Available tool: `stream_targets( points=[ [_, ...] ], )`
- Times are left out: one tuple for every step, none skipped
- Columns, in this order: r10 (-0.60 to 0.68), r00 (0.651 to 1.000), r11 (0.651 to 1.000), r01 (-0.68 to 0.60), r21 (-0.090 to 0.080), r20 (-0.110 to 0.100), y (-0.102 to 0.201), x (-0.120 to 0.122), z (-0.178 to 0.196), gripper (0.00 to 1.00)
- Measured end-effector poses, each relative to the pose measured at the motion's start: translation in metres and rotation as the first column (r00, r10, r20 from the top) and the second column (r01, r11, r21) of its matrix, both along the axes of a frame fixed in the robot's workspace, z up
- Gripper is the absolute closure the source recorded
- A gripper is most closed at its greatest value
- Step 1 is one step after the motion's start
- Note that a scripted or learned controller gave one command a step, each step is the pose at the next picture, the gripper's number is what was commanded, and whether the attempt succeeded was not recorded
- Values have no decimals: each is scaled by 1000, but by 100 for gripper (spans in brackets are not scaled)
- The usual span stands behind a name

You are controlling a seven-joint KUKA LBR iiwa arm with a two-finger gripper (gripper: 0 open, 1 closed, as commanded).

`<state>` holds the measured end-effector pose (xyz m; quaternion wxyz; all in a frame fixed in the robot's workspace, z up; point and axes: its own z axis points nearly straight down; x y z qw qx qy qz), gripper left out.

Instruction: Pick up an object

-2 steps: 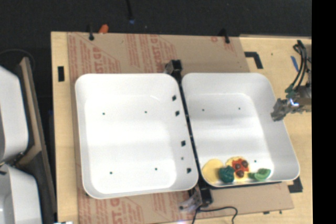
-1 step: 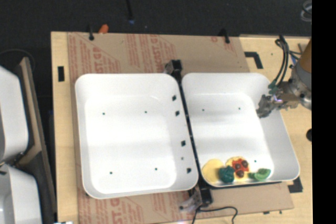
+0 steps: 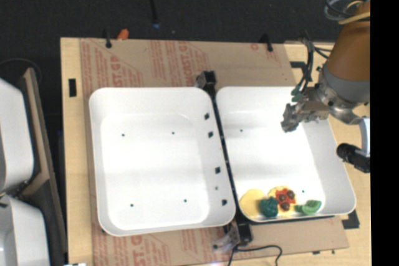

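The claw (image 3: 290,121) hangs over the upper right part of the right bin (image 3: 262,152), pointing down and to the left from the wrist; whether it is wide or narrow cannot be told, since it reads as one dark grey lump against the white floor — nothing shows held in it. Behind it the arm (image 3: 349,65) comes in from the right edge, its grey wrist just above the bin's right rim and the orange band rising steeply above that, with thin cables looping along its left side.

The objects sit well apart from the claw, clustered against the near wall of the same bin: a pale yellow piece (image 3: 254,201) lying flat, a teal lump (image 3: 269,208) resting on it, a small red item with dark spots (image 3: 285,195) just beside the teal one, and a green piece (image 3: 310,206) at the right end of the group.

The left bin (image 3: 156,159) lies alongside, its edge touching the right bin's — both rest on brown cardboard (image 3: 156,62) spread over the table (image 3: 75,196).
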<state>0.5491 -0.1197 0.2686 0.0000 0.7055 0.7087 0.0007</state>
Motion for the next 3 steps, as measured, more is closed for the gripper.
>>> stream_targets(
  points=[
    [0, 1000, 1000, 0, 0, -1, 57, 17, -13, 100],
    [-1, 1000, 1000, 1, -1, -1, 116, 35, -14, 100],
    [-1, 1000, 1000, 1, 0, -2, 166, 58, -27, 100]
  ],
)
